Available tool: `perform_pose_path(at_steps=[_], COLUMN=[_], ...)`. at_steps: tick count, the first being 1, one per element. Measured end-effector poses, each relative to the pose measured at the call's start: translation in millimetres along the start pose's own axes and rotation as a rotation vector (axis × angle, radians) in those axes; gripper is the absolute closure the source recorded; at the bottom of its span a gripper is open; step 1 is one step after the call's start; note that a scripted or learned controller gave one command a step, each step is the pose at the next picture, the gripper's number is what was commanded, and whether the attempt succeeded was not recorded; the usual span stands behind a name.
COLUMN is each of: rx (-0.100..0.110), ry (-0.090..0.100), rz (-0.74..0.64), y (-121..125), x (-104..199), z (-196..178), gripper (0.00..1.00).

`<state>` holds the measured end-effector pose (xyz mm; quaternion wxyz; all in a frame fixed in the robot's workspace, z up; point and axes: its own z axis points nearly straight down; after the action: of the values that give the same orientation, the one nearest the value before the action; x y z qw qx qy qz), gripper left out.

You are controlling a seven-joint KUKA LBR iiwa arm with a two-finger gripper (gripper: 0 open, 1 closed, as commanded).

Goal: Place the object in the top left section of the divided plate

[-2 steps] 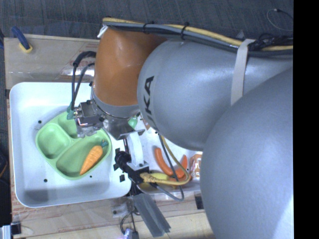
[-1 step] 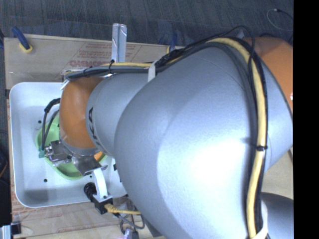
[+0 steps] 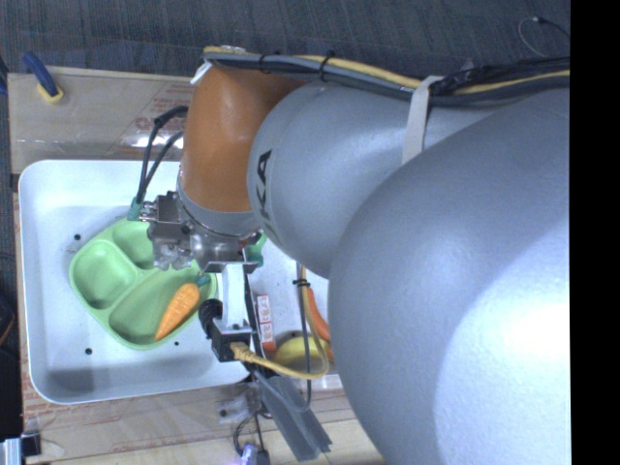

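One fixed camera looks down at a slant on the table [image 3: 97,100] and white bin [image 3: 44,260] — the arm [image 3: 436,260], close beneath it, enters from the right.

**A Wooden Bench on Dark Carpet**

The bench [image 3: 92,100] was pale wood, its top showing along the upper left and again as a strip along the bottom edge. A white bin [image 3: 39,260] sat on it at the left, shallow, with rounded corners and a soft shadow inside its near wall. Behind the bench lay a dark floor [image 3: 291,8] with a fine ribbed weave, like carpet. A blue and yellow clamp [image 3: 44,77] gripped the bench's far left corner. The light was even and cool, casting no hard shadows.
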<state>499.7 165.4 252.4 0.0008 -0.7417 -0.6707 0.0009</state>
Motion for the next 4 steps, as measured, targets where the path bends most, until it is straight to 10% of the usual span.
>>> perform_pose_path(at_steps=[1, 2, 3, 4], rx=[0.004, 0.000, 0.004, 0.002], ry=[-0.002, 0.000, -0.002, -0.002], rz=[-0.117, -0.152, -0.239, -0.218], y=[-22, -23, -26, -28], x=[-29, -6, 12, 35], z=[116, 23, 93, 87], gripper=[1.00, 1.00, 1.00, 1.00])
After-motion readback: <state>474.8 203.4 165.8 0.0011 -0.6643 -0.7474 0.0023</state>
